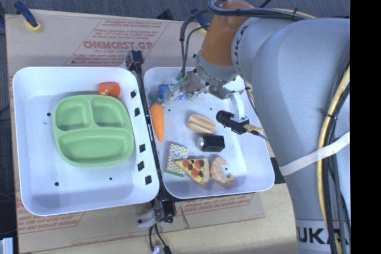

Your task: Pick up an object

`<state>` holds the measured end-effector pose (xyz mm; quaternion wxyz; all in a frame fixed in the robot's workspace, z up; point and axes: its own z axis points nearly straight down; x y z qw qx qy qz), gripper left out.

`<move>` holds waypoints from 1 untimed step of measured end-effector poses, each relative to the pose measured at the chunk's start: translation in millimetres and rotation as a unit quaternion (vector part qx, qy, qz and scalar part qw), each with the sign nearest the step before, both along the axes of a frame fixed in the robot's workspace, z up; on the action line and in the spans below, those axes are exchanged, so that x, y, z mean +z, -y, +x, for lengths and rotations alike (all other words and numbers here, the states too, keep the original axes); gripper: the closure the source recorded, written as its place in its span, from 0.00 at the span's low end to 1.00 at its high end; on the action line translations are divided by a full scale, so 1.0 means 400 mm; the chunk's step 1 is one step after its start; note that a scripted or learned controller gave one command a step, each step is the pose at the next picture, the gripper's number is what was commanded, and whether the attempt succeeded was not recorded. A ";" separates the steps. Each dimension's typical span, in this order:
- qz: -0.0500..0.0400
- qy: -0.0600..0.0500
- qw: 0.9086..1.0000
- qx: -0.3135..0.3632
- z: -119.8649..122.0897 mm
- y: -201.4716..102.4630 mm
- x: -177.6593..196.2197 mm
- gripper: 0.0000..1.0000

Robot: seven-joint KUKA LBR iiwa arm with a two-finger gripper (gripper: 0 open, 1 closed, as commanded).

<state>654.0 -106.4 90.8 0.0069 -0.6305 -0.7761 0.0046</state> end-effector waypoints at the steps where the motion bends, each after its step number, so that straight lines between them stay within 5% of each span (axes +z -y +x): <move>1: 0.000 0.000 1.000 0.000 0.000 0.000 0.000 0.00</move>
